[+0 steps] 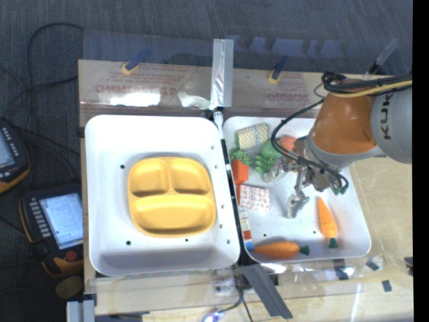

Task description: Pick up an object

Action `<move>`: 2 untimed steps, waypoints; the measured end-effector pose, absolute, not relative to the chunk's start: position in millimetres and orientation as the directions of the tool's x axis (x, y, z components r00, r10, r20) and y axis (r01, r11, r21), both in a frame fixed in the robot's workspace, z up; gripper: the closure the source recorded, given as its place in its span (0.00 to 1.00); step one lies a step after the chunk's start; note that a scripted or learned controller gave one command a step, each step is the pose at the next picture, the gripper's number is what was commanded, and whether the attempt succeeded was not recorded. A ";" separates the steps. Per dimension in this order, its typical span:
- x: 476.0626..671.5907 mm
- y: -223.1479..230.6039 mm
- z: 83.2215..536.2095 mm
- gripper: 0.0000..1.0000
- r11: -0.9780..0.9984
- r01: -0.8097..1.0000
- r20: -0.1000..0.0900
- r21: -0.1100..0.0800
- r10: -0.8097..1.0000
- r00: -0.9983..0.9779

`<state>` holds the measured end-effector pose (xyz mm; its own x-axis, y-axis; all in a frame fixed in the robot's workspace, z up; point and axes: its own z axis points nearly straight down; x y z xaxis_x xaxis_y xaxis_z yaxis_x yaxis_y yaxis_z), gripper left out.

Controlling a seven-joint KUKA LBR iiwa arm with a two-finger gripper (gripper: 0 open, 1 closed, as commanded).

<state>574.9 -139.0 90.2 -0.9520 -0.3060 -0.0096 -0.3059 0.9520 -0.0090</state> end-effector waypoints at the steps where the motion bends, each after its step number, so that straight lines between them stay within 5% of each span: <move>1: 667.4 -113.8 89.9 0.00 0.902 -0.431 0.012 -0.001 -0.431 -0.902; 2: 625.5 -198.6 91.7 0.00 0.656 -0.755 -0.002 -0.001 -0.755 -0.656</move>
<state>625.5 -198.6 91.7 -0.6558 -0.7549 -0.0024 -0.7549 0.6559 -0.0011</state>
